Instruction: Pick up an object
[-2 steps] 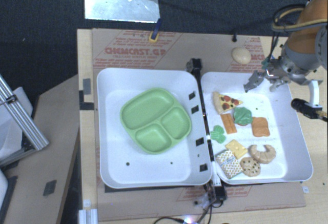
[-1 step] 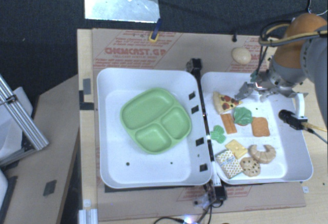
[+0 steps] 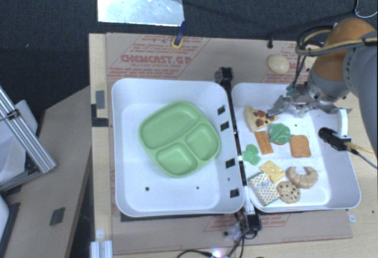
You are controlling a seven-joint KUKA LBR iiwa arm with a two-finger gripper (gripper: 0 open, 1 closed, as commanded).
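Here the left bin (image 3: 127, 150) holds a green tray (image 3: 179, 139).

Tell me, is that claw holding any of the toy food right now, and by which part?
It cannot be told. The claw sits low over the pizza slice in the right bin, but nothing visibly sits between its tips.

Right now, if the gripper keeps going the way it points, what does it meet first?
Probably the triangular pizza slice toy: the gripper points left and down at it in the right white bin. Its height above the slice is unclear.
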